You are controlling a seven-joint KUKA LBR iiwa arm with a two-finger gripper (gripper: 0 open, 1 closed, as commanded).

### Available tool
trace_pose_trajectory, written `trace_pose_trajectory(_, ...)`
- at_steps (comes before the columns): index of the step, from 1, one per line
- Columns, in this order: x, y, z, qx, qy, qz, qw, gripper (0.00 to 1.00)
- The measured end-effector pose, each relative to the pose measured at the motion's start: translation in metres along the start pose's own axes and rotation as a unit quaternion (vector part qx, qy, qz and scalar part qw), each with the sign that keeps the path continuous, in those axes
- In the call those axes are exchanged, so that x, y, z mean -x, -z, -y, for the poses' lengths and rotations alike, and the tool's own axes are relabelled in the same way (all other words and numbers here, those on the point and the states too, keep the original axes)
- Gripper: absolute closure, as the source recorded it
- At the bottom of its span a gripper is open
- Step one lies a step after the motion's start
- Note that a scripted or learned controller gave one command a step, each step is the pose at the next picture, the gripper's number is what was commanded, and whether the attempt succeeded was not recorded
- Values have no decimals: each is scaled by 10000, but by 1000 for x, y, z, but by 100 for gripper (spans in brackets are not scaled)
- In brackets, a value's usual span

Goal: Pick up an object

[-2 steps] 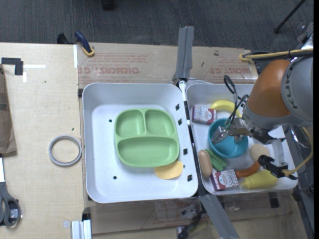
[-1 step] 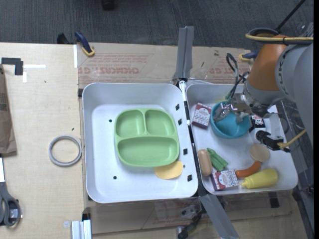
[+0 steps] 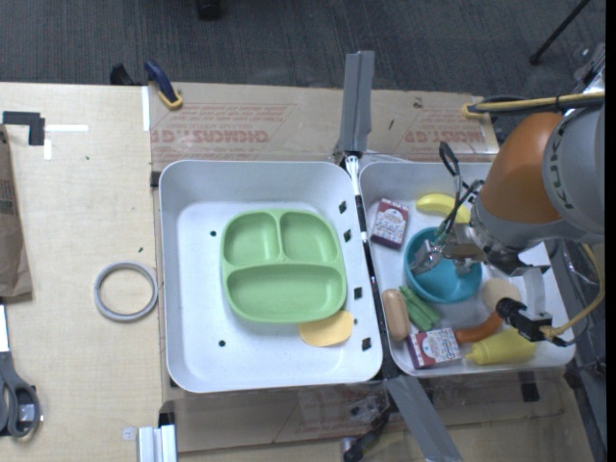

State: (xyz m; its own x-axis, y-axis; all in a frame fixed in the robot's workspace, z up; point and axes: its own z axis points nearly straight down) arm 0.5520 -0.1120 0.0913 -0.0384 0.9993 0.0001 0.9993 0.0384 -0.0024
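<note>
Gripper (image 3: pixel 438 255): jaw state cannot be told; tip at rim of blue bowl (image 3: pixel 445 275) in crowded right bin (image 3: pixel 385 173). Left bin (image 3: pixel 183 287): green tray (image 3: pixel 284 264), bare floor around it.

I see the gripper (image 3: pixel 435 254) down in the right bin (image 3: pixel 385 176), at the rim of a blue bowl (image 3: pixel 443 279) that sits upright mid-bin. Around the bowl I make out a yellow banana (image 3: pixel 435 203), a small red box (image 3: pixel 390 223), a hot-dog bun (image 3: pixel 395 314) and a green piece (image 3: pixel 418 309).
</note>
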Motion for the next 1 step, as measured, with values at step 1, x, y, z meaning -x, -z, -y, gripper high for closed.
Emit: trace_pose_trajectory(1,15,1,-57,12,232,8,9997,0)
